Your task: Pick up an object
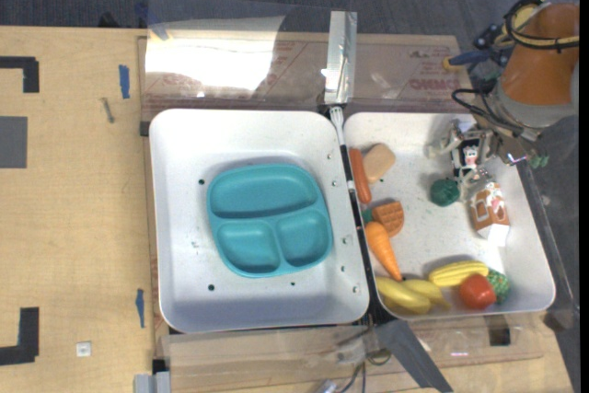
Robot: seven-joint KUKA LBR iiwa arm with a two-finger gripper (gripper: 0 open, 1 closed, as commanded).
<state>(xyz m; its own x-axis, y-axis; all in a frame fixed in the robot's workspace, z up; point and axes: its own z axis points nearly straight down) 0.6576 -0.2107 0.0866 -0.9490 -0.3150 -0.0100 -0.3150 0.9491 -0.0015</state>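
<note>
So, the pincer (469,154) hung low in the right bin (543,262), and I could not tell its state. Nothing showed as lifted; the pick was not done. A green toy (445,191) lay just beside it, a packet (488,209) just below, the teal tray (268,217) well off left.

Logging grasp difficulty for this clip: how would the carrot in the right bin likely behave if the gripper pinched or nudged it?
The carrot looks like rigid toy plastic, so probably stiff and light. Its tapered, rounded body may slip out of a pinch toward the thin tip. Nudged sideways it would likely roll or pivot, though the waffle piece and banana close by could stop it.
</note>
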